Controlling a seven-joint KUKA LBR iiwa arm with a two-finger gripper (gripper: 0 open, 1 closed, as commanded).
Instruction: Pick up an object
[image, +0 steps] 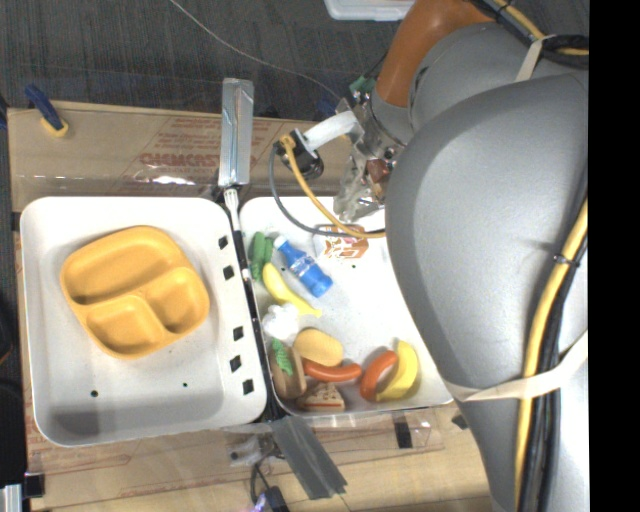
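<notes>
My gripper (356, 200) hangs over the far edge of the right bin (372, 300), at the end of the grey arm with the orange band (420, 45). Just below it a small orange and white object (346, 246) lies on the bin floor. Along the bin's left side lie a blue bottle (303, 268), a yellow banana (285, 290), a green piece (260, 250) and a white lump (280, 322). At the near end sit a tan bun (318, 346), a red sausage (333, 372), a red and yellow fruit (391, 372) and a brown piece (320, 399).
The left bin (60, 400) holds a yellow divided tray (135, 290). A metal bar (236, 130) stands at the far end of the divider between the bins. A yellow cable (310, 195) loops beside the gripper. The arm's bulky grey body (490, 220) covers the right bin's right side.
</notes>
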